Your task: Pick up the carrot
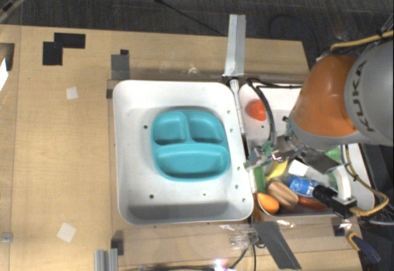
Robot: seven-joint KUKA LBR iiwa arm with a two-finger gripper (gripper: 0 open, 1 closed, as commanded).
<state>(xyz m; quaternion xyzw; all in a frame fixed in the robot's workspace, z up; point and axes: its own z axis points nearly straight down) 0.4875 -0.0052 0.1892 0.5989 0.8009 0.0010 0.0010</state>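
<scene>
An orange, tapered piece that looks like the carrot (268, 202) lies in the front left corner of the right bin (280, 98). It rests against a tan bread-like item (284, 192). My gripper (263, 157) hangs low over the bin's left side, just above a yellow item (277, 170) and a short way behind the carrot. The arm's orange band (326, 100) and grey body cover much of the bin.
An orange-red round item (255, 109) sits at the right bin's back left, crossed by a black cable. A blue bottle (305, 186), a green piece (333, 155) and a dark red item (311, 203) crowd the front. The left bin (132, 140) holds a teal divided plate (188, 143).
</scene>
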